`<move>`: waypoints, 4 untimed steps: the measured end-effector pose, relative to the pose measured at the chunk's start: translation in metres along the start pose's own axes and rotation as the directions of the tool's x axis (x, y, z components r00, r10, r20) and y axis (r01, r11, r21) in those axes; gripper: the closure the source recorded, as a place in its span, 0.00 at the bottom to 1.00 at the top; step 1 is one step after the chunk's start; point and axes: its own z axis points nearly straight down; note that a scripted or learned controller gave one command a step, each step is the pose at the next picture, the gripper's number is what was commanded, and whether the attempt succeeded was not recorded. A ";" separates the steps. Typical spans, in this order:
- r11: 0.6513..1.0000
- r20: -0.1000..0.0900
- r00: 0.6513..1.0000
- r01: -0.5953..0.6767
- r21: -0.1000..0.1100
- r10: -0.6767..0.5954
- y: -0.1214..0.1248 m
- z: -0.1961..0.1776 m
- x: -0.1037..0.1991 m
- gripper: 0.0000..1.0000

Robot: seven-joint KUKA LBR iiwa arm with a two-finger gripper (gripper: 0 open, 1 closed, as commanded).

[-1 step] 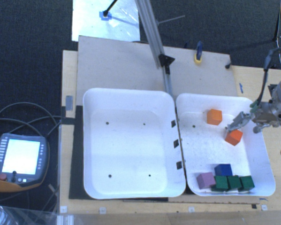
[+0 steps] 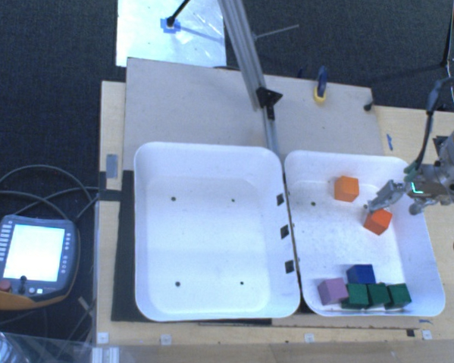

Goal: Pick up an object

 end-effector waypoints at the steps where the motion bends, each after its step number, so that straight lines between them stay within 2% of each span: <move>1: 1.000 -0.001 1.000 -0.001 0.006 0.001 0.007 0.060 0.001 0.00; 3: 1.000 0.000 1.000 -0.002 0.005 0.002 0.010 0.145 0.002 0.00; 4: 1.000 0.000 1.000 0.002 -0.002 -0.002 0.012 0.132 0.002 1.00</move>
